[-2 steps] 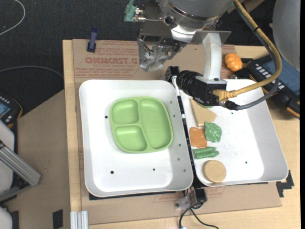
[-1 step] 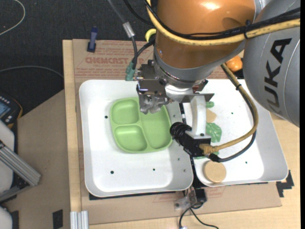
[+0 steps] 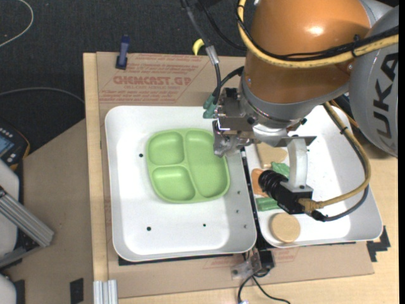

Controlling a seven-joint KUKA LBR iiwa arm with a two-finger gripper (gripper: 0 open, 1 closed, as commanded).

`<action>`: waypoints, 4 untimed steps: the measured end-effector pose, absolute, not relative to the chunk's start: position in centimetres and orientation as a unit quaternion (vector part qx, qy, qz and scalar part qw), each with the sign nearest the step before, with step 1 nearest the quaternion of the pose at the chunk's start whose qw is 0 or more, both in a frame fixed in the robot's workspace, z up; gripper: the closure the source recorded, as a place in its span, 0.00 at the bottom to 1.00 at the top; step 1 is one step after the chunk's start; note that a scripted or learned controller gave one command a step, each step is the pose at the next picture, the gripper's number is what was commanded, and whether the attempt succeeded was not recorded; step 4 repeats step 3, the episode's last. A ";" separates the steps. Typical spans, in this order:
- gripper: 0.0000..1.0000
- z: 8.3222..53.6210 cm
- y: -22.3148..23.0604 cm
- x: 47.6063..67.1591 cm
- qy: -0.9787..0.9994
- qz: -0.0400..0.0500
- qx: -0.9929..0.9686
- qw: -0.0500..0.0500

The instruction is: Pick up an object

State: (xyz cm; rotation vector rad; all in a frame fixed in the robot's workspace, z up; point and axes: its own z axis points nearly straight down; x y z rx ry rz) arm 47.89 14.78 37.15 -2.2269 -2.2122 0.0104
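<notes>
Brown cardboard sheet [image 3: 158, 75] with red print, lying beneath both bins. Blue clip [image 3: 123, 52] at its upper left edge. Dark carpet [image 3: 57, 49] beyond, crossed by a thin pale cable [image 3: 25, 8]. Aluminium rail [image 3: 25, 220] at lower left.

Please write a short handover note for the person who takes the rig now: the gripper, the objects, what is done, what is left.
Gripper: low at the inner edge of the left bin, by the green tray; nothing seen between its fingers.
Objects: green tray flat in the left bin. Tan disc and other small items in the right bin, partly hidden by the arm.
Done: no pick visible.
Left: grasp one object and lift it.
</notes>
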 end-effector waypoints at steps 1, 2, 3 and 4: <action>1.00 29.5 9.2 47.8 -0.705 0.005 -0.710 0.002; 1.00 47.4 4.0 48.1 -0.705 -0.008 -0.709 -0.007; 1.00 33.9 4.1 47.8 -0.706 0.006 -0.708 0.005; 1.00 33.9 4.1 47.8 -0.706 0.006 -0.708 0.005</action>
